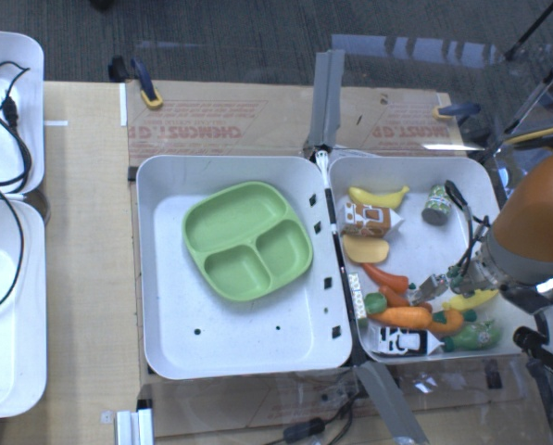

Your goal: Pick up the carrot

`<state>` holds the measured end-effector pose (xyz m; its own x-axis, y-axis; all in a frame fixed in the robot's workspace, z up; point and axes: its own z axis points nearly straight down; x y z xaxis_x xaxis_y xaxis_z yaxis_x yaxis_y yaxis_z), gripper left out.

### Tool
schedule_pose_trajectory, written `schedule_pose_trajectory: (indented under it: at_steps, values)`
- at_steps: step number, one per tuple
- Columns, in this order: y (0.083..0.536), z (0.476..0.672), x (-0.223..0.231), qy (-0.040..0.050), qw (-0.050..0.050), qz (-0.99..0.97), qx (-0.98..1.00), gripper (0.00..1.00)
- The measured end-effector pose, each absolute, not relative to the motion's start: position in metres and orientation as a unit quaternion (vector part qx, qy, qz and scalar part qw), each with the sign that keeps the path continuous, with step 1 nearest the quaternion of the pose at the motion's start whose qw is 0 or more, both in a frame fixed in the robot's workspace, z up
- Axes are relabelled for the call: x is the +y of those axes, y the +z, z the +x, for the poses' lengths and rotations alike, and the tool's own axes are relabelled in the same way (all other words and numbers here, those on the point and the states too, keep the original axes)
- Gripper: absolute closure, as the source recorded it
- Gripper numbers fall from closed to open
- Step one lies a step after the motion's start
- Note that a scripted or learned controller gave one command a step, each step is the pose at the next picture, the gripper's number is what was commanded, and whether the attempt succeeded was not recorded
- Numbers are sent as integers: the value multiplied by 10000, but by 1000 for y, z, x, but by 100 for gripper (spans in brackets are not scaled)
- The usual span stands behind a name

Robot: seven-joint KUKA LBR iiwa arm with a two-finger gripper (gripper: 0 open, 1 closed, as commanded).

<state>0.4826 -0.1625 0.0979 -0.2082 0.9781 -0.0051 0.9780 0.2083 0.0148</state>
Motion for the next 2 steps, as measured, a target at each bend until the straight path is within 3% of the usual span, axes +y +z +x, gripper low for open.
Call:
schedule_pose_trajectory:
  at_steps: [1, 2]
  values:
    - [98, 482, -154, 31, 84, 6311, 7757, 0]
    - [205, 509, -151, -5, 4, 5947, 8040, 0]
